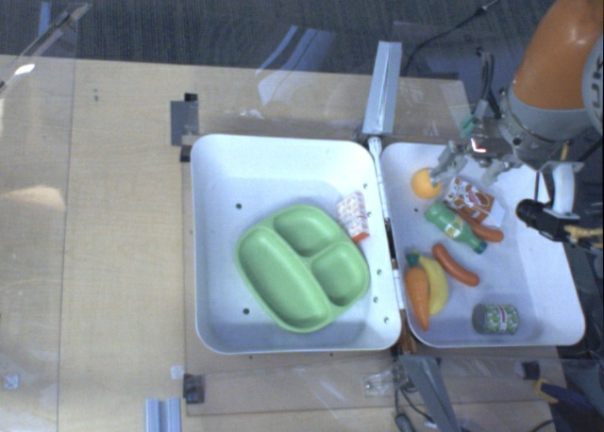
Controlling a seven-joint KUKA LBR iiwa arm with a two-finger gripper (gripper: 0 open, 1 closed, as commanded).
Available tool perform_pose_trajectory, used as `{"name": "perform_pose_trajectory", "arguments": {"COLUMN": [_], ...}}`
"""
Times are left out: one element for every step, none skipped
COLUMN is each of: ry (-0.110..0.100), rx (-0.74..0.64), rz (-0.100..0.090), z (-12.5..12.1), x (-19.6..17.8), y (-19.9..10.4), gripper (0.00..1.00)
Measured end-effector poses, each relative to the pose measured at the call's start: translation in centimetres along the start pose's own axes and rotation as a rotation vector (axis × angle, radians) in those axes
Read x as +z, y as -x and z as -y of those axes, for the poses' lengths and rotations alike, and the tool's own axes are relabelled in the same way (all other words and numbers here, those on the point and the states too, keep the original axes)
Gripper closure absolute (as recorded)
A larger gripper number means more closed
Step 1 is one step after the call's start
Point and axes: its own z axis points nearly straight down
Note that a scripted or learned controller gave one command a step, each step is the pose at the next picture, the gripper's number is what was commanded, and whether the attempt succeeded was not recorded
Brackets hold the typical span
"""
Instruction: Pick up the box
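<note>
A KUKA arm (562, 53) reaches over the far edge of the right bin (557, 322), its gripper (469, 158) poised with fingers spread and nothing between them. In the left bin (217, 232) lies a green tray (302, 265) with three compartments, and beside its far right corner, against the bin's right wall, a small red-and-white packet (353, 215).

The box (468, 198), orange and white, lies in the right bin near the far edge, just below the gripper and tilted. Crowding it: an orange ball (427, 184) toward the bin's left wall, a green bottle (453, 226) touching its near side, a sausage (487, 231) alongside. Nearer the front edge lie another sausage (456, 265), a banana (435, 284), a carrot (417, 298) and a can (495, 319).

A clean pick likely means turning the fingers to span the box's narrow sides and descending straight, clear of ball and bottle.
</note>
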Motion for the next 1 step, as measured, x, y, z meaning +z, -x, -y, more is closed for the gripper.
{"name": "perform_pose_trajectory", "arguments": {"ry": [-0.001], "rx": [-0.087], "rz": [0.000], "z": [1.24], "x": [8.27], "y": [5.34], "gripper": [0.00]}}
